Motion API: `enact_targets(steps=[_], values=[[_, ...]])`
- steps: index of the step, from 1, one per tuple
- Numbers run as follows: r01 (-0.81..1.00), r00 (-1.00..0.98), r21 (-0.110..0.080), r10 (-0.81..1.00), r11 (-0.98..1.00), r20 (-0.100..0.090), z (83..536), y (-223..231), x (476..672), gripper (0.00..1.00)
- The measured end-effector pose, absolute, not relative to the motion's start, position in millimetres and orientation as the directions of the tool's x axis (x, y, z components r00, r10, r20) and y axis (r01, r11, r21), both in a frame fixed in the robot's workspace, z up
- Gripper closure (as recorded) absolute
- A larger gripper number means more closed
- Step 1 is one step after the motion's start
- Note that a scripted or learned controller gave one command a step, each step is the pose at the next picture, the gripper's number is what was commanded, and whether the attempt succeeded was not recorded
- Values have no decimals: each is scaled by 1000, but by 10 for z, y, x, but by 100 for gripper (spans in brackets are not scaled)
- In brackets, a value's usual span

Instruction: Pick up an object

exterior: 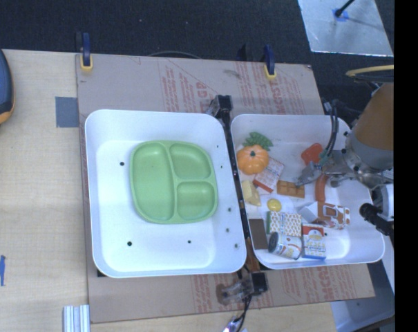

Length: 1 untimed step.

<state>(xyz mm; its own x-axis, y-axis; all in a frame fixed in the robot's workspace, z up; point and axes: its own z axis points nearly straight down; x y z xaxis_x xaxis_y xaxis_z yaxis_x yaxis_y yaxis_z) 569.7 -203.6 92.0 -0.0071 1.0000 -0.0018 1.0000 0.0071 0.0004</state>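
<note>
The right white bin holds a heap of toy food. An orange pumpkin with a green leafy piece lies at its left. Around the middle are a red-and-white packet, a brown cracker, a yellow piece and an orange-red sausage. My gripper hangs low over the bin's middle right, between a red piece and the sausage. Its tip is grey and partly lost against the bin.
The left bin holds a green divided plate. Near the right bin's front lie a patterned box, a small can, a red-and-blue box and a white-orange carton. The arm's orange band overhangs the right rim.
</note>
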Motion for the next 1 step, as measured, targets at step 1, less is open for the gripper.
enact_targets(steps=[1], values=[[1000, -8, 0, 1000, 8, -2, 1035, -2042, 5693, 100]])
